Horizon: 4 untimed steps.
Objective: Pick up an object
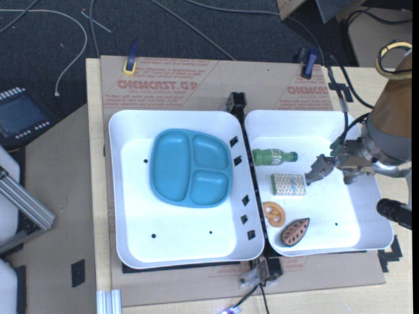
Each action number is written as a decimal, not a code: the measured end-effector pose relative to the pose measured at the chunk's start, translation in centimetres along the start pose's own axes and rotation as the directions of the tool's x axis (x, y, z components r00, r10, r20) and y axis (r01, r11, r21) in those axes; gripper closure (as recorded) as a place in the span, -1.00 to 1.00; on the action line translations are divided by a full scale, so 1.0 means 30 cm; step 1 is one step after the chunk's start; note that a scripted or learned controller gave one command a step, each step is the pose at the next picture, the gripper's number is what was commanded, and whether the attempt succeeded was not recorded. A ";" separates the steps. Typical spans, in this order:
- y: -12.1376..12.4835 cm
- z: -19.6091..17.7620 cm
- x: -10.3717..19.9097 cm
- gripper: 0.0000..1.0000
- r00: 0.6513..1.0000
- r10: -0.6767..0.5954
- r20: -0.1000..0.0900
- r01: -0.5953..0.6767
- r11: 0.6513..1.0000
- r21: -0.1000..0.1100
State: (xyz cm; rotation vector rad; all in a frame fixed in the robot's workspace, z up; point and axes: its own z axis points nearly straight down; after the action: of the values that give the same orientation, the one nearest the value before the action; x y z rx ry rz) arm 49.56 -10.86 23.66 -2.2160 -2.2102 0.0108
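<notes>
In the right bin (347,231) lie a green bottle (274,156) on its side, a small patterned pad (289,184), a pretzel-shaped ring (273,213) and an oval brown-and-red object (295,231). My gripper (319,169) hangs at the bin's right-centre, just right of the pad and below-right of the bottle, with nothing visibly between its fingers. The grey arm with its orange band (396,120) comes in from the right. A blue divided plate (192,167) rests in the left bin (131,234).
Black clips (236,101) join the two bins along the middle divider. The bins sit on a cardboard sheet (196,84) held by blue clamps. Cables run across the dark floor at the back, and a box stands at the top right.
</notes>
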 end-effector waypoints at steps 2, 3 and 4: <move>0.008 0.125 -0.011 -1.00 1.000 -0.002 0.001 0.002 1.000 -0.007; 0.017 0.268 -0.006 -1.00 1.000 -0.002 0.001 0.002 1.000 -0.007; -0.019 0.442 -0.011 -1.00 1.000 -0.002 0.000 0.002 1.000 -0.005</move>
State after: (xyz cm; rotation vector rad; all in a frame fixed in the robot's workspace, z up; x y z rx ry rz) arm 48.81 -11.14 10.42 -2.2164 -2.2145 0.0058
